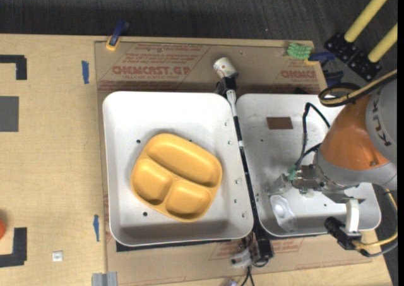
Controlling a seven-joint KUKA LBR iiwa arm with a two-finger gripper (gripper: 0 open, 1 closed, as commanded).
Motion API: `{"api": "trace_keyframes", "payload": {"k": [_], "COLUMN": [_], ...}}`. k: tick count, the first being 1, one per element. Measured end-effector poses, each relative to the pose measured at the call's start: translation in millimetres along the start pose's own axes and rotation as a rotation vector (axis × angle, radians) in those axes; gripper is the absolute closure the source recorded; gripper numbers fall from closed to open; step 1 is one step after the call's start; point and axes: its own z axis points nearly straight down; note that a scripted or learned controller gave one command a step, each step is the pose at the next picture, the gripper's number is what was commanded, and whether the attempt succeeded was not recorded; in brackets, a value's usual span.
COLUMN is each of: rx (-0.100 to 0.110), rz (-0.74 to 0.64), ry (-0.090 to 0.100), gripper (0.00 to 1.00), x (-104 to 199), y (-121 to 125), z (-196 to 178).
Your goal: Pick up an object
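Note:
A yellow three-compartment plate (177,176) lies upside down in the middle of the left bin (120,120). In the right bin (259,114) a small brown flat block (279,123) lies near the far wall. A white, rounded bottle-like object (284,213) rests near that bin's front wall. My gripper (287,182) reaches in from the right, low over the right bin, just above the white object and a little behind it. The wrist and orange band hide the bin's right half. I see nothing held.
A white-capped fixture (223,67) stands behind the seam between the bins. A green clamp (298,51) and a blue-yellow clamp (116,34) sit on the cardboard's back edge. Yellow poles (377,2) rise at the back right. Cables loop beside the arm.

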Motion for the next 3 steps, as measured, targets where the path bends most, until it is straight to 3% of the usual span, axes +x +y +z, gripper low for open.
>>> {"api": "trace_keyframes", "payload": {"k": [1, 2, 3], "rx": [0.000, 0.001, 0.008], "rz": [0.191, 0.179, -0.031], "ry": [-0.003, -0.003, 0.026], "gripper": [0.00, 0.00, 0.00], "x": [-57.0, -67.9, -84.6], "y": [75.9, 114.3, 134.3], "z": [0.2, 0.4, 0.2]}}
